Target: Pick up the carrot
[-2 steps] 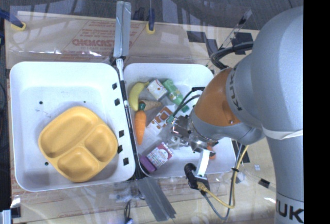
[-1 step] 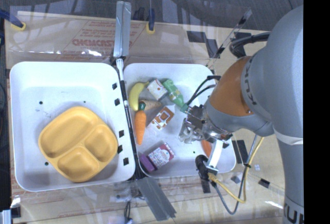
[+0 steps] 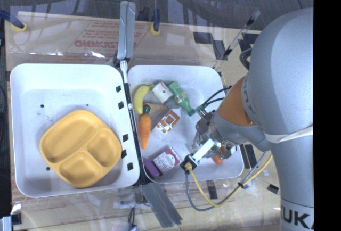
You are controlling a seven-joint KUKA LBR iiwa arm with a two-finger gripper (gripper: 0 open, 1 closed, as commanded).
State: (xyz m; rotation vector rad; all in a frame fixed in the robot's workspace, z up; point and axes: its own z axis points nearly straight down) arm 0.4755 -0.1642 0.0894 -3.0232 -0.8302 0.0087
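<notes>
The carrot (image 3: 144, 130) is orange with a small green top and lies lengthwise along the left wall of the right bin (image 3: 200, 76), just below a banana (image 3: 139, 98). My gripper (image 3: 206, 131) hangs low over the right part of that bin, a good hand's width to the right of the carrot and apart from it. The grey wrist and cables cover most of the gripper. I see nothing held in it.
Around the carrot lie a white box (image 3: 161, 91), a green bottle (image 3: 181, 98), a brown-and-white carton (image 3: 168, 121) and a purple packet (image 3: 164, 161). A small red-orange item (image 3: 217, 159) peeks out under the wrist. The left bin (image 3: 26, 86) holds a yellow divided tray (image 3: 80, 147).
</notes>
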